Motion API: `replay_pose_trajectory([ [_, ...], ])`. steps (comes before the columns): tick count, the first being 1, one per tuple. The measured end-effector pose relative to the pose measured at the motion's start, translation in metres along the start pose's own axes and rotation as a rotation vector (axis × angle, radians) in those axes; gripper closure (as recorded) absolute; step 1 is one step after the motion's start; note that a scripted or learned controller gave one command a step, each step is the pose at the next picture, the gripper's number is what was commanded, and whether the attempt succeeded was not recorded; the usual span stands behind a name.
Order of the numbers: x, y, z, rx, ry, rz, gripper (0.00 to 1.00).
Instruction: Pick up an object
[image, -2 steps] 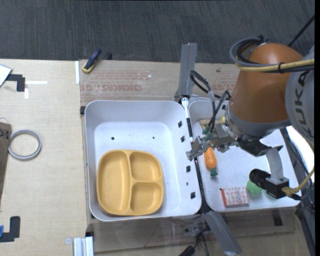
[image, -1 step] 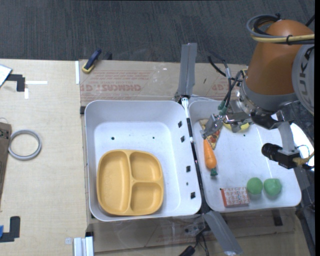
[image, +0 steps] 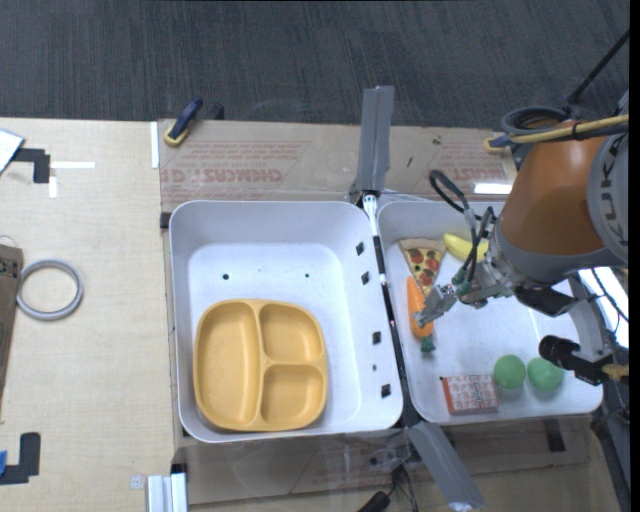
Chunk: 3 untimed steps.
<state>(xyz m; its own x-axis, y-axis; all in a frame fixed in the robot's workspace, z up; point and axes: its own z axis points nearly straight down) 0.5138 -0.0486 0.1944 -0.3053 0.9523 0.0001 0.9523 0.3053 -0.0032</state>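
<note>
The tool (image: 437, 305) hangs low over the right bin (image: 560, 400), its dark fingers reaching toward the bin's left wall. Its tips sit right at the orange carrot (image: 415, 300), which lies lengthwise along that wall with its green top (image: 428, 343) pointing toward the near edge. The tips meet the carrot's lower end, but whether they are spread, pressed together or pinching it cannot be told from this slanted look; the fingers blur into the carrot.

Just beyond the tool, toward the far side of the bin, lies a pizza slice (image: 423, 262). Beside that, partly under the wrist, a yellow banana (image: 462, 245) shows. Behind the tool, toward the arm's base, two green balls (image: 510, 372) rest side by side near the bin's near edge, and a small printed red-and-white packet (image: 470, 393) lies just left of them.

Ahead of the tool, across the divider, the left bin (image: 260, 240) holds a yellow divided plate (image: 262, 363) in its near half. Farther out on the surface (image: 90, 400) lies a grey tape roll (image: 47, 289), well apart from both bins.
</note>
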Motion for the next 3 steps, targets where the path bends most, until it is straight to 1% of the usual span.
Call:
replay_pose_trajectory([
  [1, 0.0194, 0.0158, 0.0038, -0.001, -0.001, -0.019, 0.00],
  [2, 0.0191, 0.0157, 0.0037, -0.001, -0.001, -0.017, 0.00],
  [3, 0.0180, 0.0157, -0.0047, 0.000, -0.002, -0.016, 1.00],
])
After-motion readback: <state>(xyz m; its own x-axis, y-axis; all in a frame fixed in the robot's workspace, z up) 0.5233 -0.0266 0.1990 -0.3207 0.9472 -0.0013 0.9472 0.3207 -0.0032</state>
